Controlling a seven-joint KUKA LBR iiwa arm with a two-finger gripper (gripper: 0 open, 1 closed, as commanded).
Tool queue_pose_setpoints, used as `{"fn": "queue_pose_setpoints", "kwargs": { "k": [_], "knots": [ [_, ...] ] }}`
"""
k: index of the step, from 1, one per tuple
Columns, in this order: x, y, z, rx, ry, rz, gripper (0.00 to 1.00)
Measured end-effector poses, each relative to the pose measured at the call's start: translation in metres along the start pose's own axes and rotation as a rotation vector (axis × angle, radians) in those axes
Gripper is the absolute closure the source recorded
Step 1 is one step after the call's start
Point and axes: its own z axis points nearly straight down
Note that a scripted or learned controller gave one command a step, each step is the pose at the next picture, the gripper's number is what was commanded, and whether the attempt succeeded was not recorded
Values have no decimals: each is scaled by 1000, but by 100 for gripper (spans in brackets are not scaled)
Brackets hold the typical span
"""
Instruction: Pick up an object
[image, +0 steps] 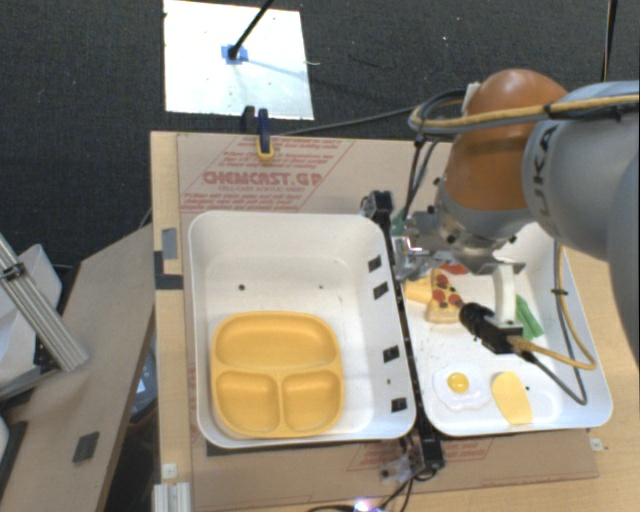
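The right bin (590, 395) holds several toy foods. A pizza slice (441, 297) with red dots lies near the bin's left wall, with a pale yellow wedge (416, 292) beside it. A fried egg (458, 385) and a yellow slab (512, 398) lie near the front. A white and green stalk (512, 303) lies to the right of the pizza. My gripper (452, 266) hangs low over the back of this bin, just above the pizza slice, under the grey and orange wrist. A small red thing shows right under it.
The left bin (230, 240) holds a yellow divided tray (278, 373) in its front half. A white divider wall (392, 320) with black clips runs between the bins. Cardboard lies under both bins.
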Motion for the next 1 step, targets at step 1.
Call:
{"fn": "queue_pose_setpoints", "kwargs": {
  "k": [1],
  "knots": [
    [60,-16,6,0,0,-1,100]
  ]
}}
